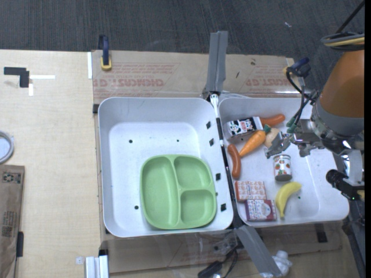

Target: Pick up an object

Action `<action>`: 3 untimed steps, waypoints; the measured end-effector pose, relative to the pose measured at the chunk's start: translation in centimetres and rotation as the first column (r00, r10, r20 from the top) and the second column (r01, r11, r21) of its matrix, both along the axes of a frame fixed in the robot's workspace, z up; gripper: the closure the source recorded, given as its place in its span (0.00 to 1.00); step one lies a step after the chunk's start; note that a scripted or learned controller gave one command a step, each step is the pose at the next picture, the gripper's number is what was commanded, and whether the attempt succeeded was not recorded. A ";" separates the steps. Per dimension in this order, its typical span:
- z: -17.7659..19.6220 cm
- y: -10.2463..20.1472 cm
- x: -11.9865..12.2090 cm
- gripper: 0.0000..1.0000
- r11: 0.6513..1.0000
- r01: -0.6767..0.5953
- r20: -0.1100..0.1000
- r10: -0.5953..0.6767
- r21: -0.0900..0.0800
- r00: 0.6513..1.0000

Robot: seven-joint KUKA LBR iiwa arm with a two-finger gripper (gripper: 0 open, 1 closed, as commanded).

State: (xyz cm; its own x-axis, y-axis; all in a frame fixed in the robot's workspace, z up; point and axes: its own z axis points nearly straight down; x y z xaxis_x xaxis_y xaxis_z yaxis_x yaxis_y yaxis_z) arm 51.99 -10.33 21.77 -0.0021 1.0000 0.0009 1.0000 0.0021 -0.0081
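small can (282,168), white label, red fruit print, upright

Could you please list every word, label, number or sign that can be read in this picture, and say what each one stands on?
"CHEMCAST GP", upside down in red: the brown cardboard sheet behind the two bins.
Recycling-style symbol, text too small: brown paper bag at the left edge.
Black-and-white carton: print too blurred.
Small can: label unreadable.
Two red-and-white packets: print too small.

Grey arm (339,117), orange band above wrist, black cables, metal claw (278,147).
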 end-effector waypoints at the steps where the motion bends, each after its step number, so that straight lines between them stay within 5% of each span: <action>1: -12.9 -4.6 2.7 0.00 1.000 -0.016 0.005 0.016 0.000 1.000; 2: -12.3 -4.7 2.6 1.00 1.000 -0.012 0.000 0.012 0.001 1.000; 3: -2.9 2.4 4.0 1.00 1.000 -0.019 0.002 0.019 -0.001 1.000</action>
